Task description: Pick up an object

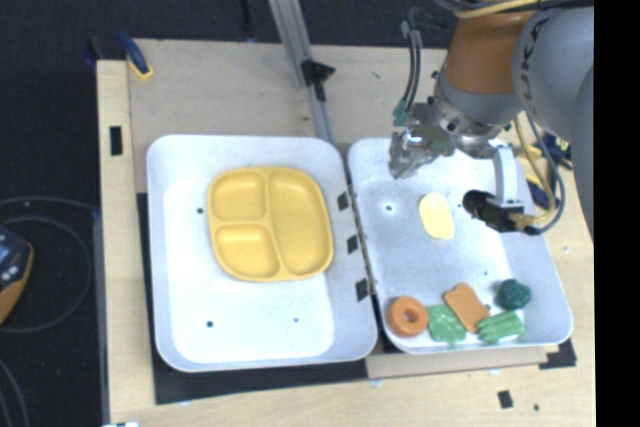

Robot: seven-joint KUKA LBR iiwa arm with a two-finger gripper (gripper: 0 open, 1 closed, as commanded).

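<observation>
Seen from above at a slant: 2 shallow white bins side by side on a wooden bench (230,85), 1 left bin (170,315) and 1 right bin (540,265). In the left bin, 1 yellow divided plate (270,222) with 3 compartments, lying flat near the middle. In the right bin, 6 small items: 1 pale yellow oval piece (436,215), 1 orange ring like a doughnut (407,315), 1 orange-brown slab (465,306), 2 light green pieces (446,326) along the near wall, and 1 dark green lump (514,294). Reaching in from the right, 1 grey arm with an orange band, its gripper (403,158) hanging over the far left corner of the right bin, tips pointing down. Cannot tell how the gripper stands, wide or narrow; nothing visible between its tips. Nearest item to the gripper: the pale yellow oval piece, lying near but apart from it, toward the near side and a little right, on the bare bin floor. Long axis of that piece running roughly far to near, slightly tilted. Remaining 5 items clustered along the near edge of the right bin, well apart from the gripper.
</observation>
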